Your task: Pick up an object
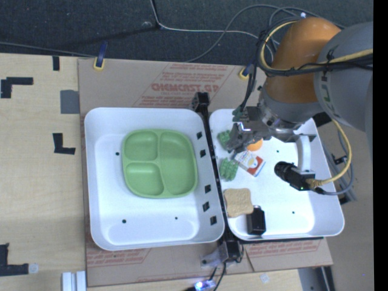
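The gripper [242, 135], its grip state impossible to tell, is hovering over green toy broccoli [225, 139] crowded by a small carton [250, 162], needing a centred descent.

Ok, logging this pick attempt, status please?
Gripper low over right bin, above green toy and orange piece. Nothing seen held. Toast slice, black block, small carton crowd nearby.

Toast [237, 201], black block [256, 220] crowd front.
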You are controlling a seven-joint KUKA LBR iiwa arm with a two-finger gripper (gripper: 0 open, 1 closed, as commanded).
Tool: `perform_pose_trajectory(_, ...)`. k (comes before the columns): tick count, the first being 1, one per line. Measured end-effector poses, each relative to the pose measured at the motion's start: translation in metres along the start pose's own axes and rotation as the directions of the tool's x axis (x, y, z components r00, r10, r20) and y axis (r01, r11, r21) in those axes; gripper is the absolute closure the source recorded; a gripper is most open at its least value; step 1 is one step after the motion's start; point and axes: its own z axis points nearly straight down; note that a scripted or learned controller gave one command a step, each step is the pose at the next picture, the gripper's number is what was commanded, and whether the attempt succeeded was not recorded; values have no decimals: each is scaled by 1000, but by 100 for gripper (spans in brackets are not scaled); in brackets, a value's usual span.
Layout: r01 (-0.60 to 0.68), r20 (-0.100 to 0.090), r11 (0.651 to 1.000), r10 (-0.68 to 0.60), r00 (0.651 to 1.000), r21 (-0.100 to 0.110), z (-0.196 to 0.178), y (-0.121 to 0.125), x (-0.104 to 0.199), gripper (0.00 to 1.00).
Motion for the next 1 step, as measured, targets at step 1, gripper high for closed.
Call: perform_pose_trajectory(1, 0, 1, 1000, 0, 1000, 2, 21, 7, 56, 100)
